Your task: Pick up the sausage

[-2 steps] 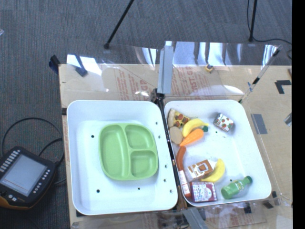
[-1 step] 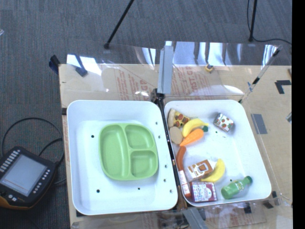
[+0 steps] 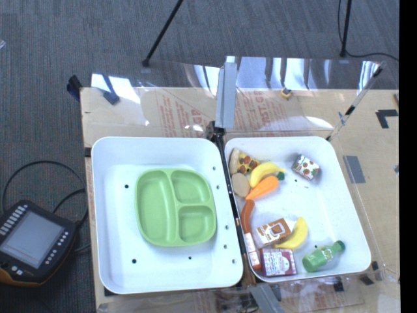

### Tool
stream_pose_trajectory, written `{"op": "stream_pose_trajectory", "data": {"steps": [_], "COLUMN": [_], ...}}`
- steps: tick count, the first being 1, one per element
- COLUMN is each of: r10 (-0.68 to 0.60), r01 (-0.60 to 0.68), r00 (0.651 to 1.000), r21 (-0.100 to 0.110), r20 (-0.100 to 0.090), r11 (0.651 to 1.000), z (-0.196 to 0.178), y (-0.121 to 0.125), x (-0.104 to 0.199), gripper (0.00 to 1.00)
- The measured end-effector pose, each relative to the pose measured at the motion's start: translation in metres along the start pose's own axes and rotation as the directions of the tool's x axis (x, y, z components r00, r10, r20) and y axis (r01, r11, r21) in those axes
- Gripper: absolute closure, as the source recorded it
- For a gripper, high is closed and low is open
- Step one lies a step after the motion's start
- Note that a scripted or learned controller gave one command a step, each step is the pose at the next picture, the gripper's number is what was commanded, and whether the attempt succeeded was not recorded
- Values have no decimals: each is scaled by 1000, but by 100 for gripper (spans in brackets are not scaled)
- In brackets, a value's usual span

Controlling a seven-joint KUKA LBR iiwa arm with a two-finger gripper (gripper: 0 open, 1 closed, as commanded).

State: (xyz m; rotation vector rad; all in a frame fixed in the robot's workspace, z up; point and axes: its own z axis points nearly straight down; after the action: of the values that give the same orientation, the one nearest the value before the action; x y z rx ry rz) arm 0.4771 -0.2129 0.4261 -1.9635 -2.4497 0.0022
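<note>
The sausage [image 3: 247, 215] is a slim orange-red piece lying lengthwise against the left wall of the right bin [image 3: 345, 194]. Its far end sits just below an orange carrot [image 3: 264, 186]. Its near end meets a small red-and-white item [image 3: 252, 248]. A brown carton [image 3: 273, 230] lies close on its right.
The right bin also holds a pizza slice [image 3: 244, 163], two bananas [image 3: 266, 171] [image 3: 296, 235], a small printed carton [image 3: 305, 167], a red carton [image 3: 279, 262] and a green bottle [image 3: 322, 255]. A green divided plate [image 3: 176, 206] lies in the left bin [image 3: 111, 240].
</note>
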Motion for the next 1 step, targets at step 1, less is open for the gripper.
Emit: {"op": "stream_pose_trajectory", "data": {"steps": [1], "r10": [-1], "r01": [1], "r00": [1000], "r21": [1], "r20": [-1], "r11": [1000], "z": [-9], "y": [1], "x": [-1], "gripper": [100]}}
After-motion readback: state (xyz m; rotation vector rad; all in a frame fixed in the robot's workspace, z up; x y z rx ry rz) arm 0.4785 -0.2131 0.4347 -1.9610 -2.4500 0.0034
